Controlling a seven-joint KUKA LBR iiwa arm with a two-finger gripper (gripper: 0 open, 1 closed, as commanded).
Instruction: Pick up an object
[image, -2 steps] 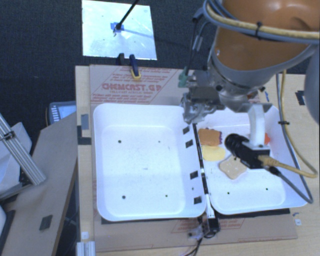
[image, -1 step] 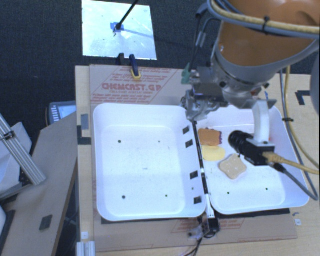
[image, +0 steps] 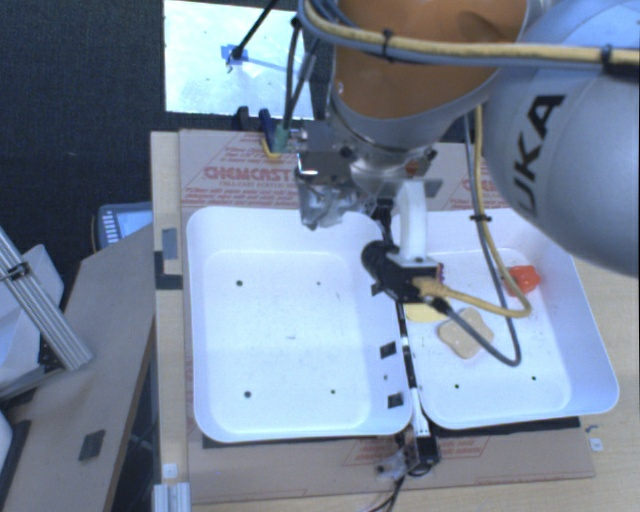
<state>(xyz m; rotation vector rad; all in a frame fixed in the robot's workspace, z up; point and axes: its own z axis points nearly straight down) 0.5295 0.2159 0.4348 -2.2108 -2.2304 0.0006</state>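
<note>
Lying flat in the right bin (image: 545, 390), the tan block (image: 465, 335) is my likeliest target. It is pale beige and oblong with rounded corners, and it sits at a slant near the bin's middle. A small yellow piece (image: 425, 313) lies just beside it, toward the divide between the 2 bins, and is partly covered, so I cannot make out its shape. An orange piece (image: 523, 278), small and bright, rests well apart from the block near the far right wall. All 3 rest on that bin's floor.

The gripper (image: 322, 208) hangs over the far rim of the left bin (image: 270, 330), well apart from the tan block and carrying nothing I can see. Whether it is parted or closed I cannot tell from this angle.

I judge the step in hand to be the approach, with the pick not yet begun. The next move calls for carrying the gripper across the divide, centring it above the block, aligning it with the block's narrow width, then descending. The block's low profile may make the grasp shallow.
</note>
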